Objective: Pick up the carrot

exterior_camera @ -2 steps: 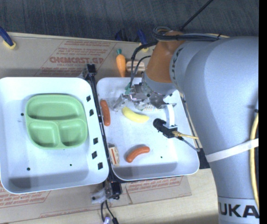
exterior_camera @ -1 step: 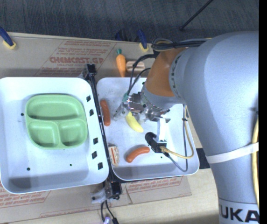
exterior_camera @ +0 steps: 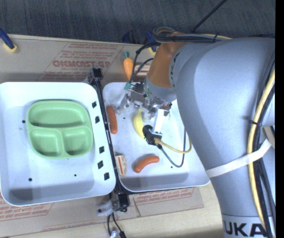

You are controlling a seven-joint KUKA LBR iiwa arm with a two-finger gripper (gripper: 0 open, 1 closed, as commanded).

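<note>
The carrot is small and orange with a green top. It lies on the cardboard just beyond the far rim of the right bin, near that bin's far-left corner. My gripper hangs over the far part of the right bin, a short way on the near side of the carrot and slightly to its right. The big grey arm and its orange band cover the bin's right side. Nothing shows held in the gripper.
In the right bin lie a reddish sausage by the left wall, a yellow fruit under the wrist, another sausage and a small brown block at the near side. A green divided tray sits in the left bin.
</note>
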